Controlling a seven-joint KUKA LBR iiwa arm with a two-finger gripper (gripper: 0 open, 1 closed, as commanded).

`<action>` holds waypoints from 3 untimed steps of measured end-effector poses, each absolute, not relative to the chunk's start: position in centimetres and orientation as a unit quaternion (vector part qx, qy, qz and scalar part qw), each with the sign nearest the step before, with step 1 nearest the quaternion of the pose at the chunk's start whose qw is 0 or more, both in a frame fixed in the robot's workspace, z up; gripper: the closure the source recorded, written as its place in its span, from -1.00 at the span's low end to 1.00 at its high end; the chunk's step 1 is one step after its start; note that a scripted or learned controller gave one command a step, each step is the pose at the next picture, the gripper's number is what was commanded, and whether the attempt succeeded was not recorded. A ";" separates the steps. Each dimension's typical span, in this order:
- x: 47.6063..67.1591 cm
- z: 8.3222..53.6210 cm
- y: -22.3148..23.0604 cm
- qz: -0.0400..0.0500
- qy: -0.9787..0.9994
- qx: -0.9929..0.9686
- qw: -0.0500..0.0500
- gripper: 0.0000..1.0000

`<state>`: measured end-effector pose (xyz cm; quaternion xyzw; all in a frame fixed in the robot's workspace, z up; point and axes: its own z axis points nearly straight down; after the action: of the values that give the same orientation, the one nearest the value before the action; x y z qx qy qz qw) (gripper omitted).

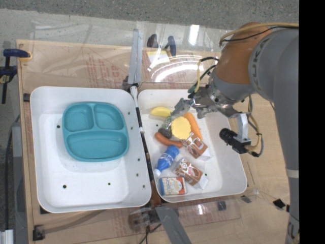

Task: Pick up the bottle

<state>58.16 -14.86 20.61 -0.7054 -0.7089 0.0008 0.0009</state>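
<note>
Gripper (175, 115) poised over clutter, grip state unclear, short of small blue-and-white plastic bottle (167, 159) wedged among packets.

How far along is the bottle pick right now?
Early. Done: the arm has reached over the right bin. In hand: the gripper sits by the yellow items at the bin's back. Left: the bottle lies untouched nearer the front, so approach, grasp and lift all remain.
</note>
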 end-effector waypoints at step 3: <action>52.2 9.7 -14.4 0.001 -0.799 -0.602 0.000 -1.00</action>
<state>52.18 -14.43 9.75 -0.6019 -0.7986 0.0012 0.0000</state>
